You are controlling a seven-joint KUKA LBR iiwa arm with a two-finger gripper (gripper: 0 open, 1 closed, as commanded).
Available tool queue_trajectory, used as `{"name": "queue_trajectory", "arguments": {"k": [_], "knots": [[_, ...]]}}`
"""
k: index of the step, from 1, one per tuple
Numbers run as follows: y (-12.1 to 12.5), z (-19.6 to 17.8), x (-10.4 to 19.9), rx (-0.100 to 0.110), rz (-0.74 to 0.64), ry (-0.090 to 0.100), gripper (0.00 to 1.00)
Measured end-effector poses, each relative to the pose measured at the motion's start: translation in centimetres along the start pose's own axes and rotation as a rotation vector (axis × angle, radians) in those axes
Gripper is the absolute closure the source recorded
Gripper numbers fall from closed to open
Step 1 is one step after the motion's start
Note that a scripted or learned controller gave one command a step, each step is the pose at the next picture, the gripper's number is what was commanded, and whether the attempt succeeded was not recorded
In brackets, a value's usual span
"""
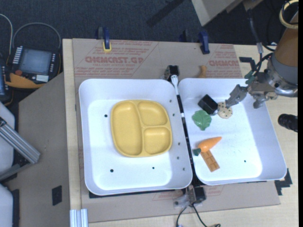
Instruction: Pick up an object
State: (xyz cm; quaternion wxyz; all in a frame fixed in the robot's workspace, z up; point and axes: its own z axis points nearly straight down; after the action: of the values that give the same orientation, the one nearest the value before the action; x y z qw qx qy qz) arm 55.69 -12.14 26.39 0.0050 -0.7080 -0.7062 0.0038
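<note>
You have the arm reaching in from three o'clock, and its gripper (235, 96) hangs over the upper part of the right bin (265, 169), tilted down toward the small cluster of pieces there. Whether the claw is released or clenched cannot be told from this slant; nothing shows between its tips, so treat it as carrying nothing.

The likeliest target is the pale round perforated piece (224, 111), which lies just beside the claw at its seven o'clock. Next to that, at nine o'clock, sits a black block (207, 103), and below it a green leafy piece (202, 120). Further toward six o'clock lie a toy carrot (209, 144) and a tan waffle-like bar (211, 161), close together. Everything loose sits in this one bin, probably so that the picks all start from the same place.

The left bin (94, 174) carries a yellow divided plate (141, 127) near its centre, three compartments, none with anything in it; you may judge it the drop point.

Both bins rest on a brown board (142, 58) printed with lettering and clamped at twelve o'clock by blue clamps (106, 38). The board sits on a light bench, with dark carpet at the far side and a teach pendant (33, 65) at nine o'clock.
</note>
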Motion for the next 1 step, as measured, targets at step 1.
{"name": "queue_trajectory", "arguments": {"k": [1], "knots": [[0.20, -0.64, 0.03, -0.012, -0.003, -0.002, 0.00]]}}
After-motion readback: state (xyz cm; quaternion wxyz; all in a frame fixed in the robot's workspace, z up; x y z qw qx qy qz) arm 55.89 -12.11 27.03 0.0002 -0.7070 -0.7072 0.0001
